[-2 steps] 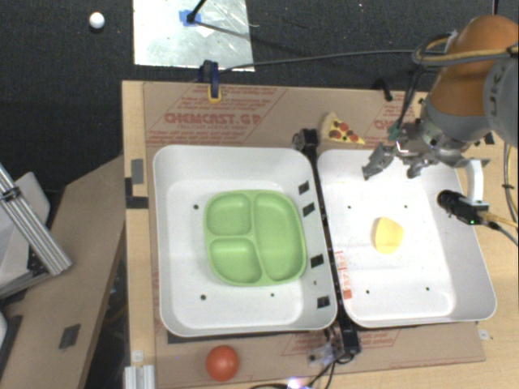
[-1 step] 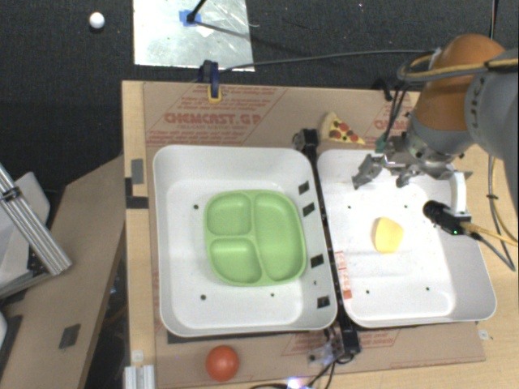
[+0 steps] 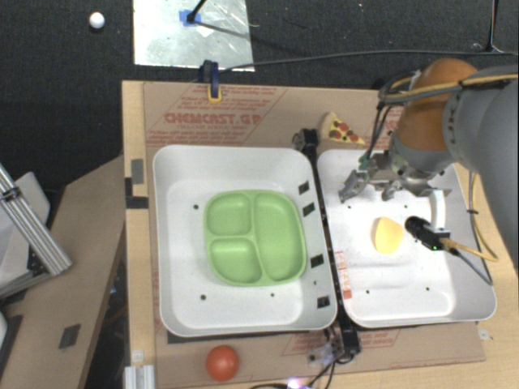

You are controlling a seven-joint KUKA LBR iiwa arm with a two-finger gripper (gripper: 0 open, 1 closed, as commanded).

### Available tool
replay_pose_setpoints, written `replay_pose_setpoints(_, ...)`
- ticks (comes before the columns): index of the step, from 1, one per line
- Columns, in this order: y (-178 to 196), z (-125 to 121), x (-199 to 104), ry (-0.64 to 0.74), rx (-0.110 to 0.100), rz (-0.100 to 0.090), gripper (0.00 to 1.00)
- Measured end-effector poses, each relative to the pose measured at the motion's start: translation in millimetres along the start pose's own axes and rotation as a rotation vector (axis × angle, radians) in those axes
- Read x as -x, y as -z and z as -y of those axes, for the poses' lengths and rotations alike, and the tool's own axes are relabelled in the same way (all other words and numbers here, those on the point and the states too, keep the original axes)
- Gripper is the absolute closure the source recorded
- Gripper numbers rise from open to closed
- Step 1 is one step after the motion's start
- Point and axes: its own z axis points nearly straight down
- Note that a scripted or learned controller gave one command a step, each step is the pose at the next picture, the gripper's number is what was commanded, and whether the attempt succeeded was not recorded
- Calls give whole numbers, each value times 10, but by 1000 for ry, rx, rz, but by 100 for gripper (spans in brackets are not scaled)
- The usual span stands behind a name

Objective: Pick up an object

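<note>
A single fixed camera looks down at a slant from above the worktop (image 3: 243, 104), far enough to take in both white bins (image 3: 174, 217) mid-frame, with the arm (image 3: 478, 112) entering at the upper right

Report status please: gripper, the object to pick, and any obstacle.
Gripper open, above right bin, holding nothing. Yellow object lies loose below it. Nothing blocks it.
</note>
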Motion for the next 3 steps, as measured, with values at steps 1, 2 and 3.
replay_pose_setpoints(1, 135, -14, 8, -2, 5, 0, 100)
replay_pose_setpoints(2, 787, -31, 29, -1, 9, 1, 100)
replay_pose_setpoints(3, 1218, -46, 33, 0, 8, 1, 100)
